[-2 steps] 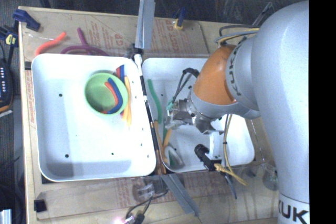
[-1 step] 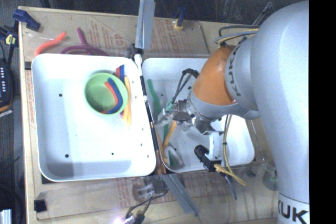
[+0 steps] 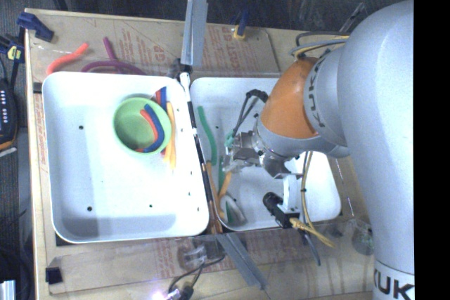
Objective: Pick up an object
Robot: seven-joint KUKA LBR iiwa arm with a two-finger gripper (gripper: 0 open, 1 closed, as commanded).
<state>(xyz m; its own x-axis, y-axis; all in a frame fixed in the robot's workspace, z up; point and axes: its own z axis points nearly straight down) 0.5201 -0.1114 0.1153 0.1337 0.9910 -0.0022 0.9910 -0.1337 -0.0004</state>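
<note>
Hovering low in the right-hand shallow white bin [image 3: 330,204], the two-finger gripper [image 3: 230,153] sits beside a long green stick [image 3: 206,131]. Released or clenched? Cannot tell from here. A round green bowl [image 3: 137,125] rests in the left white bin [image 3: 70,179].

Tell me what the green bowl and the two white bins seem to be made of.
Green bowl: probably plastic, with a matte finish; the colour is even and saturated, with no sharp glints. Left bin and right bin: probably moulded plastic, smooth and slightly glossy; they have rounded corners, thin raised rims and soft light patches on the floor. Coated metal cannot be ruled out.
</note>
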